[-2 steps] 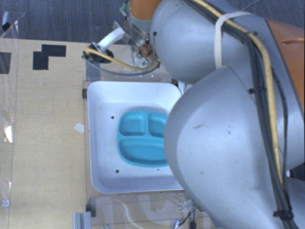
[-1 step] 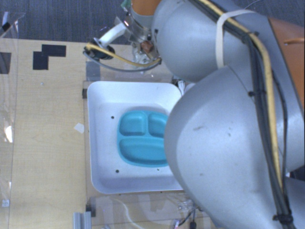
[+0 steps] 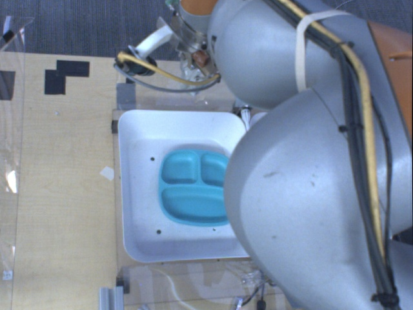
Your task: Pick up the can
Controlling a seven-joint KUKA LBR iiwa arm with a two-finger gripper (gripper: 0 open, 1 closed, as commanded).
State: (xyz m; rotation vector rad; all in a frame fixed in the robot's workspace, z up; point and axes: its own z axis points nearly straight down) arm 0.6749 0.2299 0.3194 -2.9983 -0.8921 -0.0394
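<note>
No legible writing or brand marks appear. The arm (image 3: 310,160) covers the right half of the view. 1 white bin (image 3: 139,173) holds a blue divided tray (image 3: 190,189) at its centre. The gripper (image 3: 190,60) sits at 12 o'clock from the tray; its state cannot be determined. The can's position cannot be determined.

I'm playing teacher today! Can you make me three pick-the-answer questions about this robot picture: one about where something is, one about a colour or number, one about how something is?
1. Where is the tray?
A. in the white bin
B. on the wooden bench
C. on the carpet

2. What colour is the tray?
A. red
B. blue
C. green

3. How is the tray lying?
A. upside down
B. on its edge
C. flat, hollows facing up

Answers: 1 A, white walls surround it. 2 B, it is light blue. 3 C, its compartments are open to the camera.
</note>
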